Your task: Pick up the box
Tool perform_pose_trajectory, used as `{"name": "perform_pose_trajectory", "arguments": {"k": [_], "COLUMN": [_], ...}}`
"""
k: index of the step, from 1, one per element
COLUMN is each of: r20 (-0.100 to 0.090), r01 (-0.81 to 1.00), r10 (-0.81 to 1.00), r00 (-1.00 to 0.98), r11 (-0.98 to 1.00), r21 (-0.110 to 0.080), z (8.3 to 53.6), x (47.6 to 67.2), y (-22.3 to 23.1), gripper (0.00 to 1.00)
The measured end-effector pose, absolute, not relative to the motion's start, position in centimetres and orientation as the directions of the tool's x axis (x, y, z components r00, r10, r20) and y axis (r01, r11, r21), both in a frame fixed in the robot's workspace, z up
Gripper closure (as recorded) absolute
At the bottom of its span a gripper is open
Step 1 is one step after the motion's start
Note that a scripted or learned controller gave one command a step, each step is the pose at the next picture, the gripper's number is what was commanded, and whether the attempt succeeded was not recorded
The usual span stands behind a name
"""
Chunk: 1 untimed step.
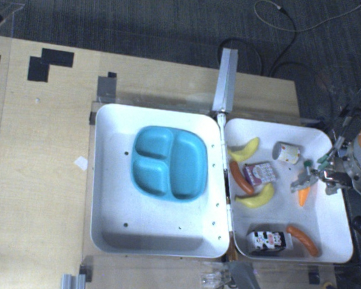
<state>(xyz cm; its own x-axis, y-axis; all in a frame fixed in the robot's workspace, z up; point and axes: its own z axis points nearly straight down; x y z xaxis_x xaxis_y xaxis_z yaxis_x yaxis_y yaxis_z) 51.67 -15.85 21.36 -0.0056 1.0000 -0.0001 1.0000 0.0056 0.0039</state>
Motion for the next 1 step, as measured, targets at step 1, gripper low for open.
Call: {"name": "perform_pose_trajectory", "arguments": {"k": [1], "r20": [0.000], "r01": [0.998], "r10": [0.998], "r00": [0.062], "r11": [-0.062], "r21": [0.006], "z": [9.60], "x": [51.80], "y": [-10.00], "gripper": [0.00]}}
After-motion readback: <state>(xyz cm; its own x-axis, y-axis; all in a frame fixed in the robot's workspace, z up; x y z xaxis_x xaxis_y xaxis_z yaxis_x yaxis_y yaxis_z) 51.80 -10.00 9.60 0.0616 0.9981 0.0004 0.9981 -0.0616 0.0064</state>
